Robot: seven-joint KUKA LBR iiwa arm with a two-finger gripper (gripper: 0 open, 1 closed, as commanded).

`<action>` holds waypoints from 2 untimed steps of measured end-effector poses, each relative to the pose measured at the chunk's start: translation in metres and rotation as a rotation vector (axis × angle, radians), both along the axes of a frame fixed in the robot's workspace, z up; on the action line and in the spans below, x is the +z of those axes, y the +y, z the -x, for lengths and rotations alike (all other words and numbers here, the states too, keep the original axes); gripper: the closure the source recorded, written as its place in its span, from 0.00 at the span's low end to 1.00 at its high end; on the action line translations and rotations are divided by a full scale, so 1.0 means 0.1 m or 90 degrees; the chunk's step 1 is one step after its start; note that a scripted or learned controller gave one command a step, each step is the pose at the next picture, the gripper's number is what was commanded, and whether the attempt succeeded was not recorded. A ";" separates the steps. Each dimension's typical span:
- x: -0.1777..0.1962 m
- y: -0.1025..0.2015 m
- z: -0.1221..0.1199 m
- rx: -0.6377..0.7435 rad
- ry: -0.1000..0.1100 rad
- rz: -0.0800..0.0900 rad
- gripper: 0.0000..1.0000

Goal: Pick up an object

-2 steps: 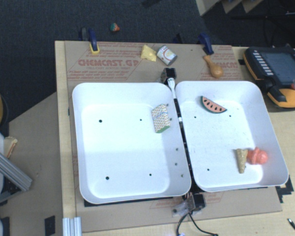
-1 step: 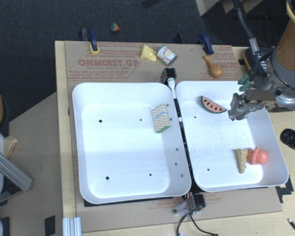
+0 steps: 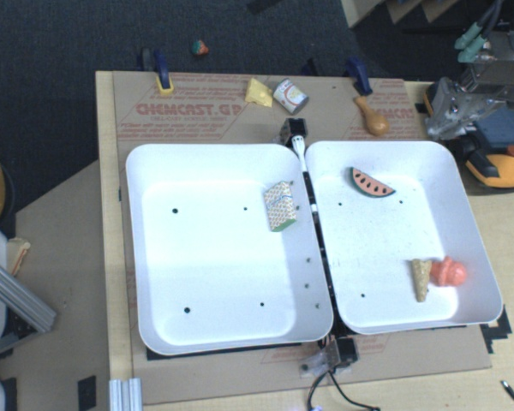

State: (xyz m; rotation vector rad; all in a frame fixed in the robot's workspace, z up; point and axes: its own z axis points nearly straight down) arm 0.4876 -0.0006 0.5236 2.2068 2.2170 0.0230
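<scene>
Two bins (image 3: 154,255) | watermelon slice (image 3: 373,182), cone (image 3: 421,278), pink toy (image 3: 450,273) right | fingers' state: cannot tell

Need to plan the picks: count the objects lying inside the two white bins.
3. A patterned packet lies in the left bin, near its right wall. In the right bin, a watermelon slice lies near the top, and an ice cream cone toy sits by the right rim.

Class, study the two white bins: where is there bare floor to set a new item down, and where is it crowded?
Left bin: bare everywhere left of and below the patterned packet near its right wall. Right bin: bare in the middle and lower left, between the watermelon slice above and the ice-cream cone with pink toy. Those two crowd the lower right corner.
</scene>
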 end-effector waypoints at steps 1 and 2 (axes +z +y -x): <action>-1.51 0.59 0.10 0.001 0.024 0.001 1.00; 0.21 0.87 0.08 0.000 -0.001 -0.003 1.00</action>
